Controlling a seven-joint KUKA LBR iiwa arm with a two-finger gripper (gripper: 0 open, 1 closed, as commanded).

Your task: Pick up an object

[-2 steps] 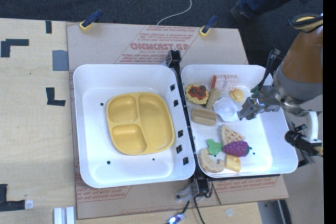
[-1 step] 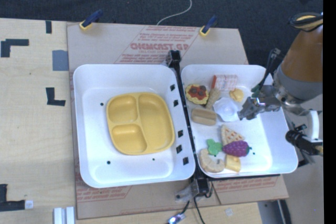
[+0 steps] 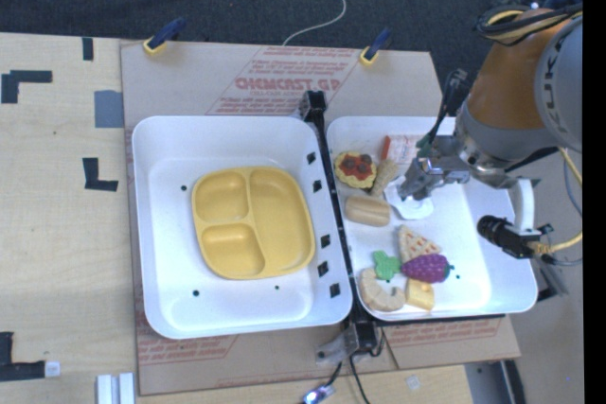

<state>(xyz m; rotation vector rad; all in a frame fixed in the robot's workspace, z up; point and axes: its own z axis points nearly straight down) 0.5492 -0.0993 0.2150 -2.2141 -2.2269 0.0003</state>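
**Toy food crowded under the gripper: a clean pick is doubtful**

The toy food pieces lie heaped in the right white bin [image 3: 516, 298], close against the divider between the two bins. Among them are a small round pizza slice with red topping [image 3: 357, 167], a tan bread-roll shape [image 3: 368, 210], a waffle-patterned wedge [image 3: 418, 244], a green leafy piece [image 3: 384, 265], a purple bunch of grapes [image 3: 426, 268], a yellow cheese-like block [image 3: 419, 295] and a pale round cookie [image 3: 379, 291]. The left white bin [image 3: 151, 156] holds a yellow divided plastic plate [image 3: 253, 220].

The grey gripper [image 3: 418, 188] hangs low over the far middle of the right bin, just right of the bread roll, with something small and white [image 3: 417, 206] beneath it. Whether the fingers are parted or clenched I cannot tell from this slanted view, nor whether anything sits between them.

The risks, as I judge them: the pieces touch or overlap, so a descent could land on an edge and shove a neighbour aside rather than enclose anything. The rounded roll may squirt out of a closing grip. Flat pieces such as the wedge offer little to pinch. The bin wall and divider nearby could also block one finger.
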